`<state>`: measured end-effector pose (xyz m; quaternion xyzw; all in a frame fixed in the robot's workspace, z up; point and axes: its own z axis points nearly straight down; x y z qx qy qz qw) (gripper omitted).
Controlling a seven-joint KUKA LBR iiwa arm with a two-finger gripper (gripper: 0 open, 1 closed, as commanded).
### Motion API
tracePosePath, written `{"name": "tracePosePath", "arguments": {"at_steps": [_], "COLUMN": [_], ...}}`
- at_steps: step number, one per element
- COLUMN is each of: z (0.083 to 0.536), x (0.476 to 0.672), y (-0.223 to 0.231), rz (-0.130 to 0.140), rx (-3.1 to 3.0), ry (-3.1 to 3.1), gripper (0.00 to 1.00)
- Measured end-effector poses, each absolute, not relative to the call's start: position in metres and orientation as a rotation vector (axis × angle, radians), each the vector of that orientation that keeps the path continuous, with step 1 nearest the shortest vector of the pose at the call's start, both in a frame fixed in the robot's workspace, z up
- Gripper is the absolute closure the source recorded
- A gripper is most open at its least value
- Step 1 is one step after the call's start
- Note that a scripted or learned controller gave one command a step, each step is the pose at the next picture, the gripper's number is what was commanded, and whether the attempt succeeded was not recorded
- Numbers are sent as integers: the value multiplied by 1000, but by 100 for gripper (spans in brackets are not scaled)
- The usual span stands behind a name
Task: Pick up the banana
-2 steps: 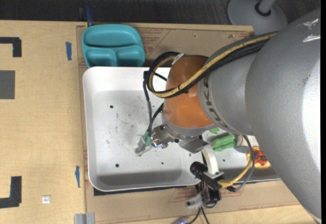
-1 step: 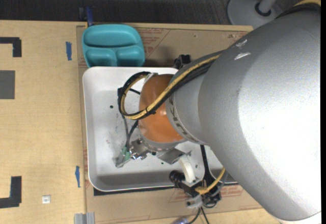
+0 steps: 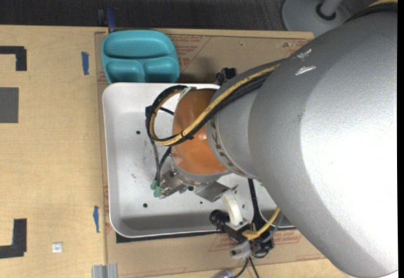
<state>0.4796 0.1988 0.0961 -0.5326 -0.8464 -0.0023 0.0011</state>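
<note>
One arm reaching low into white bin, likely going for pick. Arm body blocking most of bin floor. Gripper state: cannot tell. Banana location: cannot tell, probably lying under arm. Teal tray sitting behind bin, out of reach path.

Bare bin floor open left of the claw, teal tray beyond the bin's far rim, arm crowding the right

The shallow white plastic bin looks smooth and slightly glossy; the teal moulded plastic tray matt; the brown cardboard tabletop dull.
</note>
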Motion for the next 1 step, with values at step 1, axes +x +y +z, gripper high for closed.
{"name": "tracePosePath", "arguments": {"at_steps": [1], "z": [150], "x": [479], "y": [215], "rz": [-1], "rx": [-1885], "ry": [-2514], "gripper": [100]}}
